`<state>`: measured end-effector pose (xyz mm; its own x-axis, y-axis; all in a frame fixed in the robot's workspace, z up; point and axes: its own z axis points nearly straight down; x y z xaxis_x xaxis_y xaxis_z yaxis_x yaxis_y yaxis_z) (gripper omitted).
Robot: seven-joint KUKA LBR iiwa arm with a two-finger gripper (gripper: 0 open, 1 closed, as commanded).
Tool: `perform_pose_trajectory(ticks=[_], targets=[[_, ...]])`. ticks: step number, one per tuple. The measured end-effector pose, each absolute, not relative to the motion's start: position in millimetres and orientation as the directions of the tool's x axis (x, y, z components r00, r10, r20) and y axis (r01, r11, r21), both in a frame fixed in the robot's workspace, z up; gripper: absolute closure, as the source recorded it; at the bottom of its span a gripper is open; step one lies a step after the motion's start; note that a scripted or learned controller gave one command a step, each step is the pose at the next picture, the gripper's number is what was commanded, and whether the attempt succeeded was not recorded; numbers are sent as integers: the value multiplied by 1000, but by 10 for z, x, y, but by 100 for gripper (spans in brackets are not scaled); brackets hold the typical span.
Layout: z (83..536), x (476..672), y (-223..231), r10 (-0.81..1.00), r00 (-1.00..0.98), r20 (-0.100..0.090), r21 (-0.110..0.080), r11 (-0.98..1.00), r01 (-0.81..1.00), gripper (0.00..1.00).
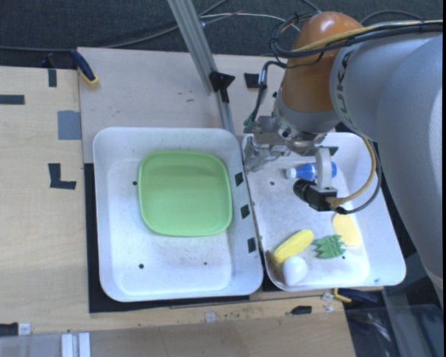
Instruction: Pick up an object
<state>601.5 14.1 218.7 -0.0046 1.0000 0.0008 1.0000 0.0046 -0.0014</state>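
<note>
Objects for picking lie in the right bin (379,270), all toward the camera from the gripper (262,153): a yellow corn cob (292,245), a white ball (294,271), a green leafy piece (330,247) and a yellow piece (347,230). A blue-and-white bottle (306,172) sits just beside it (partly hidden). The gripper hangs over the bin's far left corner; whether it is released or clenched cannot be told. The left bin (111,199) holds a green plate (185,193).
</note>
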Motion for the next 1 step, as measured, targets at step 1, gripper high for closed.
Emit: perform_pose_trajectory(ticks=[1], targets=[[2129,6105,669,1000,-5,1,-1,5,1000,100]])
